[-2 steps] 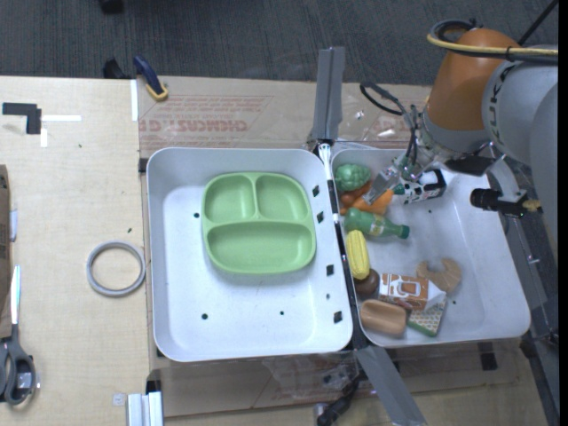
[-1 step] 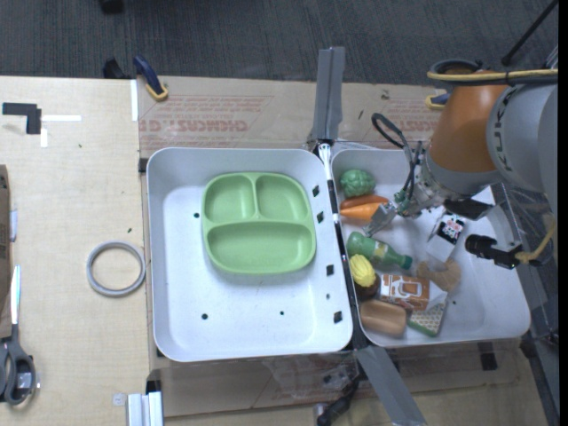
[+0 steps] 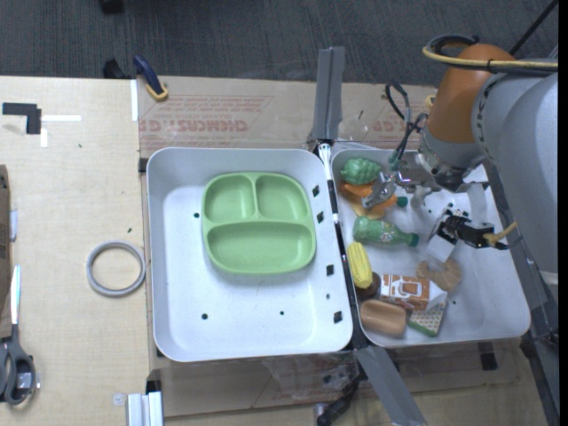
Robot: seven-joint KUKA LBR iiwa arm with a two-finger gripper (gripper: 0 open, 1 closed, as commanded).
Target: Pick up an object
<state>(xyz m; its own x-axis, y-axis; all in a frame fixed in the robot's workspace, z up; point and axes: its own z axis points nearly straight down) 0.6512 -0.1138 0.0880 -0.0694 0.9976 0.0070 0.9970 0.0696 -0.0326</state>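
Note:
My gripper (image 3: 387,187) reaches down into the far left part of the right bin (image 3: 497,313). It sits right over an orange toy (image 3: 373,202) and just right of a green leafy toy (image 3: 358,169). Whether anything is held cannot be made out. Below it lie a green bottle (image 3: 382,232), a yellow corn cob (image 3: 358,264), an orange and white carton (image 3: 406,287), a brown bun (image 3: 383,318), a green wedge (image 3: 429,320) and a tan biscuit (image 3: 445,273).
The left bin (image 3: 177,309) holds a green divided plate (image 3: 259,222). On the bench to the left lie a grey tape ring (image 3: 116,267) and scissors (image 3: 14,366). A blue clamp (image 3: 151,78) sits at the back.

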